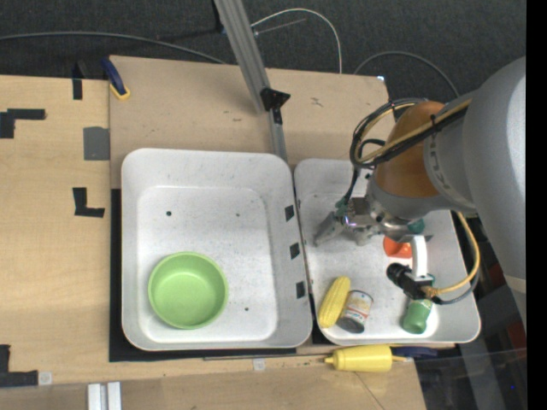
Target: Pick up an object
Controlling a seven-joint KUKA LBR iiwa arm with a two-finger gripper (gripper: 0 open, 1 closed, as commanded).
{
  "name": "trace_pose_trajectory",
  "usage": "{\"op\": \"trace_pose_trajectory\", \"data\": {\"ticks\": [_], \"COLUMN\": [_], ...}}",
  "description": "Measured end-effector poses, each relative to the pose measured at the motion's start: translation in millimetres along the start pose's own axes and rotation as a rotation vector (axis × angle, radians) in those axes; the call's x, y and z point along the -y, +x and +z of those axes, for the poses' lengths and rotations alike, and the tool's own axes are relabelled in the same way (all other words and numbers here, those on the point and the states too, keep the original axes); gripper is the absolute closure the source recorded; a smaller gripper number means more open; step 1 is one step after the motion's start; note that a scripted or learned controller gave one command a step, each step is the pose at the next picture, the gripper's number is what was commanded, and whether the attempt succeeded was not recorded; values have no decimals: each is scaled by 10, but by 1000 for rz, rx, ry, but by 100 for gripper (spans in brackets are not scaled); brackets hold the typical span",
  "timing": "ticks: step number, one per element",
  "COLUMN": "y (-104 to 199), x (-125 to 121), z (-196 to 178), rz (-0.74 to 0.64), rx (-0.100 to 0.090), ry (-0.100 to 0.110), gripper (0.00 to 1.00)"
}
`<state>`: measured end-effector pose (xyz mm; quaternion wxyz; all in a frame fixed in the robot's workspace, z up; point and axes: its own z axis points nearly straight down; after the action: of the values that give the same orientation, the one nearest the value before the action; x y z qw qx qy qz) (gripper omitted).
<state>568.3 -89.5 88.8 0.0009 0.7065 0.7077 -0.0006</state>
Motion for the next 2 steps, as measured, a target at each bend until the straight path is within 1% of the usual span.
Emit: {"op": "trace_pose_trajectory", "data": {"ticks": [1,2], "y": [7,-52], "x": [-2,-92], "z": [-115,-648], "rz": [-1,1], "rx": [-2,-1], "ry": [1,-2], "gripper": [100,100]}}
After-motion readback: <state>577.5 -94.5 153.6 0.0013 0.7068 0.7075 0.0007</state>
